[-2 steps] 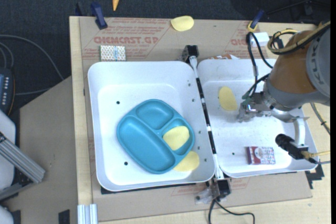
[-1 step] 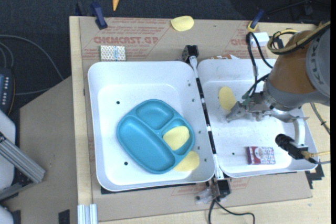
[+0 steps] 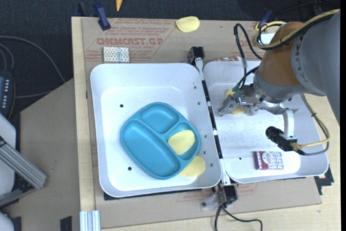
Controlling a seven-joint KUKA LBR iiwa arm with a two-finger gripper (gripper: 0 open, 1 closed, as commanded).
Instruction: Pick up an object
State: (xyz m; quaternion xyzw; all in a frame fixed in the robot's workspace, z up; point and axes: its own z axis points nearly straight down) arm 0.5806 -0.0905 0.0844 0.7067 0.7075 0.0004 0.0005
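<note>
Tray (image 3: 148, 143) in left bin (image 3: 108, 94) — yellow piece (image 3: 182, 140) inside

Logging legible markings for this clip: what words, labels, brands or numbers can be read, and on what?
"CHEMCAST G.P": red print on the brown board under the bins; smaller lines around it too blurred.
Red-and-white packet in the right bin: print too small.
Patterned packet on the board: unreadable.

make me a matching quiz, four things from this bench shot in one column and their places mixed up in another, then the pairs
Things:
1. blue tray
2. red packet
3. small carrot
4. checkered square

Places:
A. on the dark floor beyond the bench
B. in the left bin
C. on the board above the left bin
D. in the right bin, near its front edge

Pairs: 1-B, 2-D, 3-A, 4-C
</note>
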